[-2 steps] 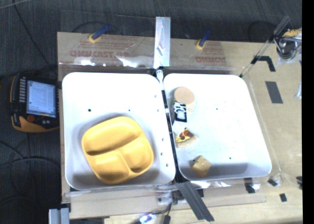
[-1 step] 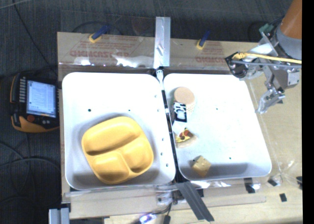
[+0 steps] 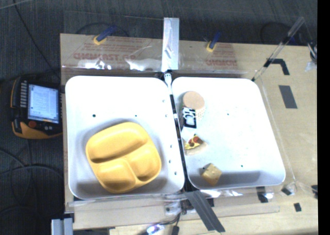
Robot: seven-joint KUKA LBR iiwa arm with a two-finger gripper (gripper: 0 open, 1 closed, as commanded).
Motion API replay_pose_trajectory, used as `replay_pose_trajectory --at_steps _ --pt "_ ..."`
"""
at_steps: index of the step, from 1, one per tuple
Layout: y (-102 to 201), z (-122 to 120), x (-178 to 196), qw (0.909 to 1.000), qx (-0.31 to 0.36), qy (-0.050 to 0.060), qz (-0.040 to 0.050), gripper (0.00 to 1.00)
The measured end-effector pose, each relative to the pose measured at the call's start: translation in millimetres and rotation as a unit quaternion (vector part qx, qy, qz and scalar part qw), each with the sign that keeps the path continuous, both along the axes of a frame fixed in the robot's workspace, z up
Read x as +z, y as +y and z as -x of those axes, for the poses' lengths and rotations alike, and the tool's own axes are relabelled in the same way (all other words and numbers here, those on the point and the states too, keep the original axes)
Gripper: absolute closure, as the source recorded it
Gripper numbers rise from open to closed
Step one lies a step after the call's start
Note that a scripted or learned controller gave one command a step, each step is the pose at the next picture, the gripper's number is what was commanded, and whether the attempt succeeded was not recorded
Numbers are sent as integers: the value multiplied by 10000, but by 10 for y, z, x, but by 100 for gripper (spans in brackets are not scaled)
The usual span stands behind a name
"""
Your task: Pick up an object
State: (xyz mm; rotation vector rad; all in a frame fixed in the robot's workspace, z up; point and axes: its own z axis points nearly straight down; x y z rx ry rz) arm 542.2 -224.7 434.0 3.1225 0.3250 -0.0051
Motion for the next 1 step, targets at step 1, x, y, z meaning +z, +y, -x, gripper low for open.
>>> replay_pose_trajectory --at_steps 1 --pt "10 -8 85 10000 15 24 12 100"
